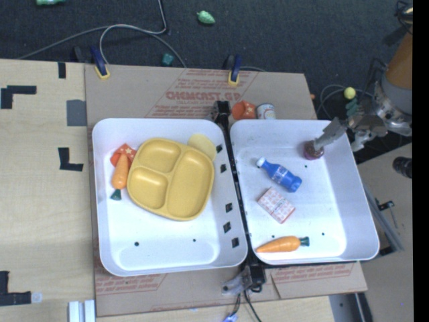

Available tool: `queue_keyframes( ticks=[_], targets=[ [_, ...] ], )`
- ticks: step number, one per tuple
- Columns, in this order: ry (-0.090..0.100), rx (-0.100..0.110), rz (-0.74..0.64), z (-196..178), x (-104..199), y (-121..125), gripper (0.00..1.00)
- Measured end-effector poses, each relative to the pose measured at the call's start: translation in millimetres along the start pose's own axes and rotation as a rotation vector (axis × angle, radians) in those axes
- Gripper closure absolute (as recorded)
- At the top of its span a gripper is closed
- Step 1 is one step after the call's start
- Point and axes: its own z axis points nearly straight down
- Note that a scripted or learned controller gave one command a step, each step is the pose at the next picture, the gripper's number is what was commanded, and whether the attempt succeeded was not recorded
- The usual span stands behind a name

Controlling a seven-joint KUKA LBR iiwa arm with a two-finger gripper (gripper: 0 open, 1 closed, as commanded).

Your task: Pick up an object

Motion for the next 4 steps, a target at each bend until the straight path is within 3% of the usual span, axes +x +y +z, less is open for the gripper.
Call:
queue_keyframes(
  ticks=[1, 2, 3, 4],
  targets=[
    [0.000, -0.001, -0.001, 144.4, 81.1, 24.3, 0.00],
    [0.000, -0.002, -0.001, 187.2, 74.2, 40.2, 0.00],
    [-0.003, -0.004, -0.001, 177.4, 73.8, 40.5, 1.00],
    [0.001, -0.002, -0.002, 88.5, 133.8, 37.5, 1.00]
  ],
)
